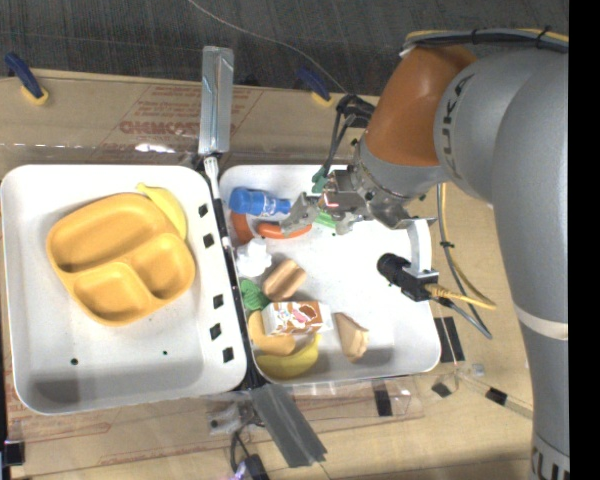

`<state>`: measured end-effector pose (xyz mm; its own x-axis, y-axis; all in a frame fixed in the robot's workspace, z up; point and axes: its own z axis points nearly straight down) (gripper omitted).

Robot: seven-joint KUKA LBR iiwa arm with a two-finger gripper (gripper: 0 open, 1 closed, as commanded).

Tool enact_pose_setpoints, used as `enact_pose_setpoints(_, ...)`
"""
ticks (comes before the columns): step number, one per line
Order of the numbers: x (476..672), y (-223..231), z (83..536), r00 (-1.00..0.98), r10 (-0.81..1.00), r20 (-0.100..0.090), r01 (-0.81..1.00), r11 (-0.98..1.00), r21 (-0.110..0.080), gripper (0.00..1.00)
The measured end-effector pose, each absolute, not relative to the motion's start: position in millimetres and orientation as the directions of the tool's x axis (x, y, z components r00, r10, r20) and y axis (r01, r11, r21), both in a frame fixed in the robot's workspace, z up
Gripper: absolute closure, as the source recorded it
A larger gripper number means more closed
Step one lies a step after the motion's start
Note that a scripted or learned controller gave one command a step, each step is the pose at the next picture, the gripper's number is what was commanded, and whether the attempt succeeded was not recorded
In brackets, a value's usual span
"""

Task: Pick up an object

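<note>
Camera view, left to right: left white bin (20, 298) holds a yellow plastic divided tray (120, 256) w/ a yellow banana-shaped piece (168, 208) tucked behind its far right corner. None of that is near the arm.

Right white bin (400, 338) has the clutter, packed along its left wall: blue plastic bottle (256, 203) lying on its side at the far end, an orange carrot-like toy (285, 231) just in front of it, then a brown hot-dog-shaped toy (283, 280), a small printed carton (296, 319), a yellow banana (285, 360) at the near edge, and a tan bread-like piece (352, 338) a bit to the right.

Gripper (325, 208) sits low over the far part of that bin, pointing left. Likeliest target, judging by closeness: the orange toy, just left and slightly nearer-side of the tips, long axis roughly left-right, i.e. about in line w/ the approach. Blue bottle is next nearest, also lying left-right.

Hard to read: the gripper end is a tangle of metal, green and red bits, so can't tell how wide it's spread or whether anything's caught in it. Orange toy's right end is partly covered by the gripper. White and green bits by the divider are too small to ID.
</note>
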<state>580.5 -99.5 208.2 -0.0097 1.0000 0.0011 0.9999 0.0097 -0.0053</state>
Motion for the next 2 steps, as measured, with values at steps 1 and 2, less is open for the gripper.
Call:
enact_pose_setpoints(1, 603.8, -125.5, 91.1, -0.24, 0.971, 0.001, 0.971, 0.24, -0.002, 0.0)
enact_pose_setpoints(2, 656.1, -130.4, 91.6, -0.2, 0.98, 0.0, 0.98, 0.2, -0.003, 0.0)
